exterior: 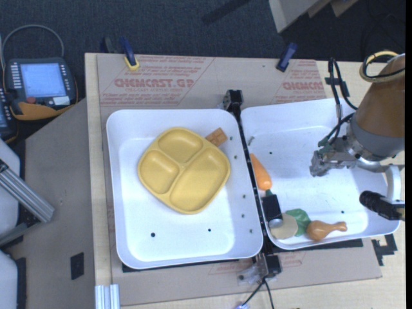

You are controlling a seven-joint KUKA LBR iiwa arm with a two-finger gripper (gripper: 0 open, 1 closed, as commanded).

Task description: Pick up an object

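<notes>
**A:** Which step is the arm at?

**B:** By the look of it, the approach. The gripper [320, 164] hangs over the bare middle of the right bin [293, 131] with nothing between its fingers. Whether the jaws stand apart or together cannot be told from this slant; the fingertips are too small and grey against the white floor.

**A:** So where are the things it could pick?

**B:** All of them lie off from the jaws. The orange carrot [260, 171] rests to their left, against the bin's left wall. Toward the near edge, below and left of the jaws, sit a black block [271, 206], a tan round piece [284, 226], a green piece [299, 217] and a brown drumstick [324, 228], crowded together and touching or nearly so.

**A:** What does the next move call for?

**B:** Probably a shift sideways to the carrot, or toward the near cluster, then a descent. The carrot lies apart from the rest, so it seems the cleaner target, though the wall just beside it leaves little room for a finger.

**A:** Anything else around?

**B:** Farther left of the jaws, the left bin [129, 230] holds a yellow divided plate [183, 170] with a small brown piece [216, 136] at its rim. A black clamp [233, 98] sits where the bins meet. In the cluster, neighbours could be nudged or caught along.
</notes>
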